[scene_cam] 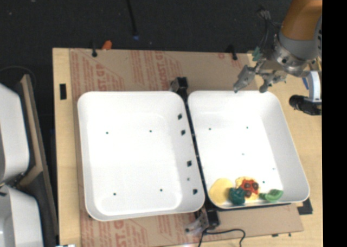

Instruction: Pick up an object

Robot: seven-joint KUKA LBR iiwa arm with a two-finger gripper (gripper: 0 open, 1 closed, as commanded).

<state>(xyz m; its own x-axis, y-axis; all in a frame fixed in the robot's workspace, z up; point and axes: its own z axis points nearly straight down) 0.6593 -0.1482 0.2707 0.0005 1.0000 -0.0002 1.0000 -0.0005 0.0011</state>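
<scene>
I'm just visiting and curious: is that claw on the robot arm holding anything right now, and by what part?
Nothing is held. The gripper hangs open over the far edge of the right bin, with no object between its fingers.

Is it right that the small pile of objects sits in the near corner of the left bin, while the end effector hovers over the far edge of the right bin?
Not quite. In the camera view the pile of objects sits in the near corner of the right bin, not the left bin. The rest holds: the end effector hovers over the right bin's far edge.
</scene>
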